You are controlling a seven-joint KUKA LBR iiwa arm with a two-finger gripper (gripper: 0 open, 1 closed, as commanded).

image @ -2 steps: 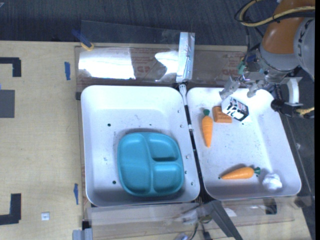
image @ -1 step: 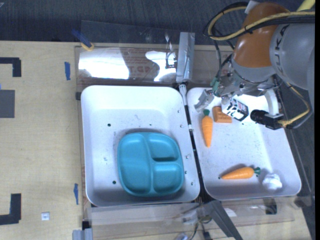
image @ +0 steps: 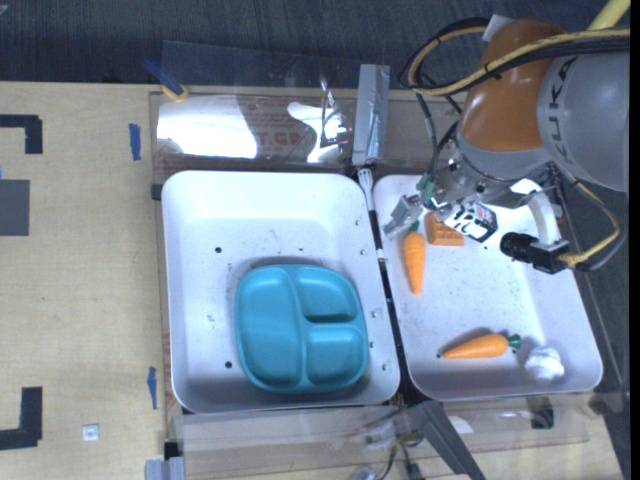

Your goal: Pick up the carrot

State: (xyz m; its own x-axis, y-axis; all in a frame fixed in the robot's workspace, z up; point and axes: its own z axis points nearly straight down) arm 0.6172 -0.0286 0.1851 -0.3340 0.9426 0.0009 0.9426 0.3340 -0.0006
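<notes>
While no writing reads clearly, the gripper (image: 409,218) hangs open just above a carrot (image: 414,260) in the right bin (image: 570,313)

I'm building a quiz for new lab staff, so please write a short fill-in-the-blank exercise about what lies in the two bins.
1. The blue divided plate lies in the ____ bin.
2. The right bin holds ____ carrots: an upright carrot and a lying carrot.
3. The gripper hovers near the ____ carrot's top.
4. The crumpled scrap beside the lying carrot is ____.

Missing words: left; two; upright; white
</notes>
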